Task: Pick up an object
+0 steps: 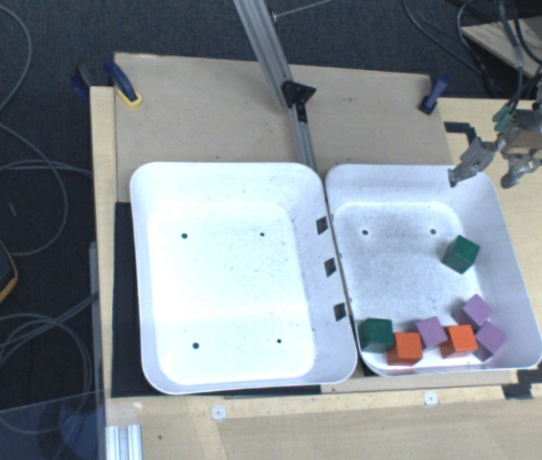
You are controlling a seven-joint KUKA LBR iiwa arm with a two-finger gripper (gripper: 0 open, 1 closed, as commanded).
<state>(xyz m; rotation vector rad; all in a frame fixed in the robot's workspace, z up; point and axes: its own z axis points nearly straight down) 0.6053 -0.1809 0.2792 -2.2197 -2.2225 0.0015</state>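
Note:
The right bin (395,199) holds several small blocks. A green cube (461,254) sits alone near its right wall. Along the near edge lie a dark green cube (376,333), two orange cubes (406,347) (460,338) and three purple cubes (431,331) (476,310) (490,337). My gripper (489,168) hangs over the bin's far right corner, above and to the right of the lone green cube. Its two fingers are spread apart with nothing between them.
The left bin (156,257) lies beside the right one, joined by black clips at the divide. A metal rail (271,56) slants across the board at the back. Blue clamps (123,84) (434,94) sit at the board's far corners.

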